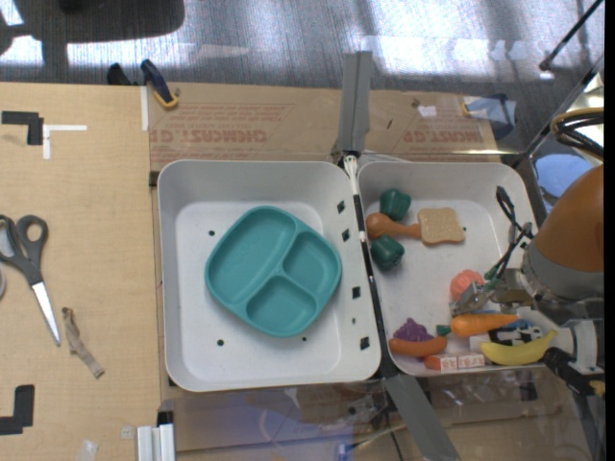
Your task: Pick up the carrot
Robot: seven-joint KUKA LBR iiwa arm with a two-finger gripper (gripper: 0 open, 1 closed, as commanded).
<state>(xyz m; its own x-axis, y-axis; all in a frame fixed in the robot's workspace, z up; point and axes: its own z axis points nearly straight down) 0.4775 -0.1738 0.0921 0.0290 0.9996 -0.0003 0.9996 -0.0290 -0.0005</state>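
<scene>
So, nearest edge of the right bin (434, 380): a small red-and-white box (454, 361) lies along the front wall, a banana (517, 350) just right of it. Next row back, a carrot (415, 347) lies flat at front-left, orange with a green tip, purple grapes (413, 330) touching its top side. A second carrot (488, 323) sits to the right, tilted slightly, just above the banana.

Gripper (471, 302) is down at that second carrot's left end, metal fingers (465, 304) touching or almost touching it. Can't tell if they're apart or together, and I don't see the carrot between them. A pinkish-orange round fruit (466, 284) is just behind the gripper.

Arm (572, 248) enters from the right, orange band over the bin's right wall.

Mid-bin: a green pepper (387, 251) near the left wall. Further back, a drumstick (386, 226) lies left of a toast slice (441, 226), touching it; another green piece (394, 203) behind.

Left bin (173, 286) holds a teal divided plate (274, 271), tilted diagonally.

Far left on the bench (86, 219): scissors (29, 262).
</scene>
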